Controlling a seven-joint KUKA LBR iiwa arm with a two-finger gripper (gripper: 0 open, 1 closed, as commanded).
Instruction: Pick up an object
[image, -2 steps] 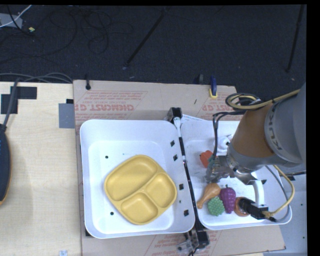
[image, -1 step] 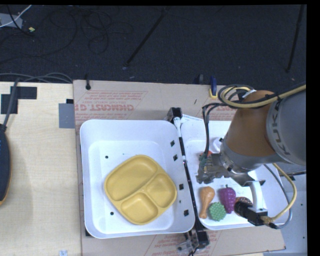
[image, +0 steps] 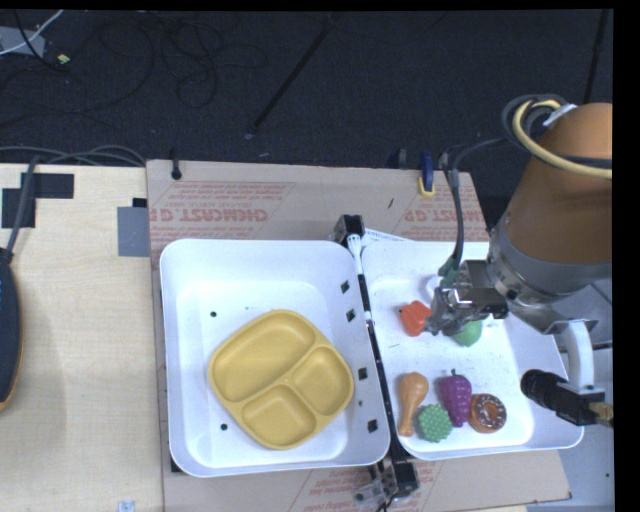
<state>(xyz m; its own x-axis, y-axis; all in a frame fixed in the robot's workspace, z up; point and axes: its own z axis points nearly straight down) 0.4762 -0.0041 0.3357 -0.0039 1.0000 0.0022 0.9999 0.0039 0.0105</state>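
Observation:
My gripper (image: 450, 316) hangs low over the back half of the right bin (image: 400, 262). A red-orange toy (image: 412, 318) lies just to its left, close to it or touching. A round green toy (image: 468, 334) peeks out from under its right side, partly hidden by the gripper body. Nearer the front of this bin lie a tan drumstick (image: 410, 396), a bumpy green toy (image: 434, 424), a purple grape bunch (image: 456, 394) and a brown donut (image: 488, 412).
A yellow divided plate (image: 281, 378) lies in the left bin (image: 200, 290). A black-clipped divider (image: 362, 330) runs between the bins. The arm's grey and orange body (image: 560, 210) looms over the right bin's far right side.

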